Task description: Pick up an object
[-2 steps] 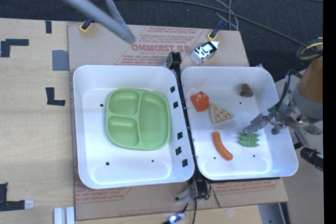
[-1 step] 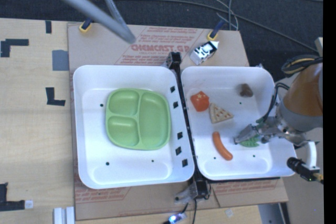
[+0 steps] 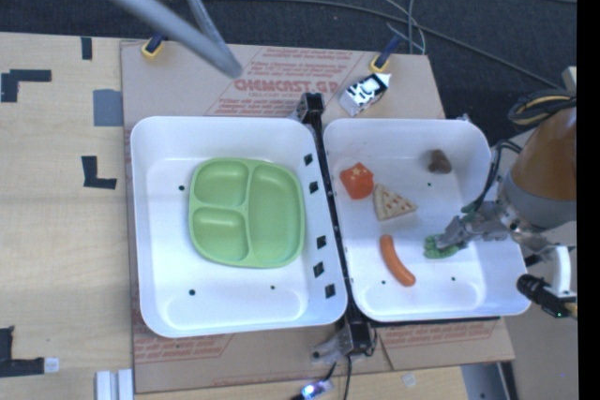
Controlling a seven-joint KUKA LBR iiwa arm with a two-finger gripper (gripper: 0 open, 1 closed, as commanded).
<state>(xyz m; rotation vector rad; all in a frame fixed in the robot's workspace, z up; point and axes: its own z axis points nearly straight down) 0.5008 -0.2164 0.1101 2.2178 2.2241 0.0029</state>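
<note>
Smooth plastic bins (image 3: 225, 131), cardboard base (image 3: 281, 80)

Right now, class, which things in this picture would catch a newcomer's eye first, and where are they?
The green plate, split into compartments, sits alone in the left bin. In the right bin lie small pieces: a red block, a wedge, an orange sausage and a brown lump. At that bin's right side the gripper is down at a green piece.
</note>
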